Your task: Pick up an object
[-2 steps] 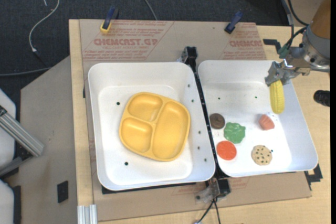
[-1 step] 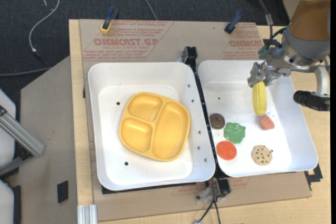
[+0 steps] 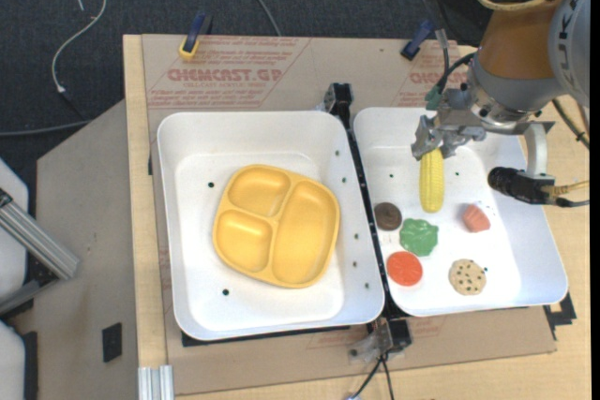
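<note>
Beneath the grey metal two-finger gripper (image 3: pixel 439 141), whose jaw state cannot be told, the upper end of a yellow plastic corn cob (image 3: pixel 431 181) is hidden; its long axis runs straight away below.

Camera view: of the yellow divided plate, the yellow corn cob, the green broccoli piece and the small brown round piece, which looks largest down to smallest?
1. Yellow divided plate
2. Yellow corn cob
3. Green broccoli piece
4. Small brown round piece

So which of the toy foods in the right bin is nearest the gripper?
The yellow corn cob; its top end lies just under the gripper, while the others sit lower in the bin.
</note>
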{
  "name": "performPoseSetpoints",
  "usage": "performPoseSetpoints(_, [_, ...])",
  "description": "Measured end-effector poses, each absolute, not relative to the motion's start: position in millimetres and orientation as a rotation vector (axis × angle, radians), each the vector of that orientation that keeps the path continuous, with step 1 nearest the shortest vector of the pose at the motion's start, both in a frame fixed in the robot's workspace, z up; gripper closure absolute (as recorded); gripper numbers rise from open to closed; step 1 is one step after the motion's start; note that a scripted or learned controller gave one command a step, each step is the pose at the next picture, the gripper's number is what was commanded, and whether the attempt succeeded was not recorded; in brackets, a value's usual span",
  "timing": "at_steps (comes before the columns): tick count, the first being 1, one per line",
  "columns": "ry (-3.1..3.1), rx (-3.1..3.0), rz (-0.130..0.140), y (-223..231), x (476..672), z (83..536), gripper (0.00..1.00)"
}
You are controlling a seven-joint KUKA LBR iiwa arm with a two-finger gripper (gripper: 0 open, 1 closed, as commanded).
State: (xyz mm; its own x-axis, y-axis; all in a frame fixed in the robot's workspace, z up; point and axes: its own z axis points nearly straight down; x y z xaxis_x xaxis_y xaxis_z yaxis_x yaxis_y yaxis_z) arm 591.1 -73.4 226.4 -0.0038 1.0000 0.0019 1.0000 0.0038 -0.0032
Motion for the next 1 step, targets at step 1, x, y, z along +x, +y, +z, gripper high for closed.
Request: performPoseSetpoints(1, [-2.222,-2.218,0.002,-25.8,600.8,217.8,1.0])
